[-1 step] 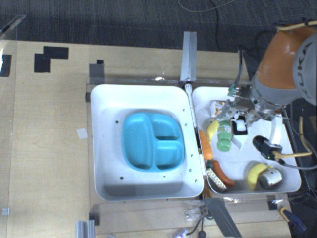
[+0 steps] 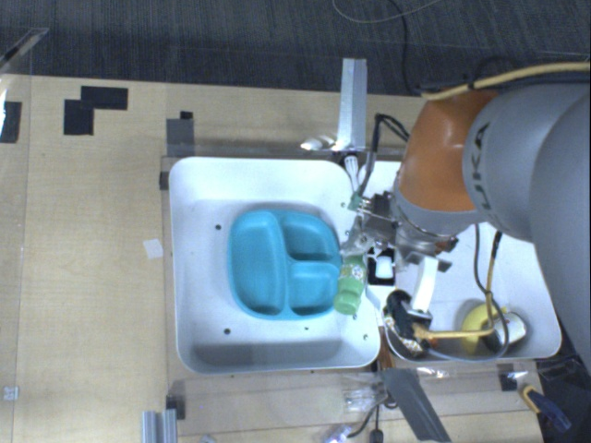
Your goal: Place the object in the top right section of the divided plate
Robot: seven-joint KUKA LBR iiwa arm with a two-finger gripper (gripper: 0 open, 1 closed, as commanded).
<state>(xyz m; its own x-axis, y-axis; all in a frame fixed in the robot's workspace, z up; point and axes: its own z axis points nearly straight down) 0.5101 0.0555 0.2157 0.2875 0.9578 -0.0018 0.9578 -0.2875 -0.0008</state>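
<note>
Your gripper (image 2: 355,264) sits just beside the blue plate (image 2: 282,264), near a green thing (image 2: 350,289). You cannot tell its state.

Light is even and fairly bright, falling from above, with no hard beams. The white left bin (image 2: 194,247) reads slightly bluish and close to overexposed along its rim. A soft grey shadow pools on its floor toward the worktop's (image 2: 83,275) near edge, below the blue divided plate (image 2: 277,261). The grey arm (image 2: 526,173) shows a broad soft sheen. The metal post (image 2: 354,100) at the far edge glints. Detail is slightly soft and grainy throughout; the dark floor beyond the far edge shows fine noise.
</note>
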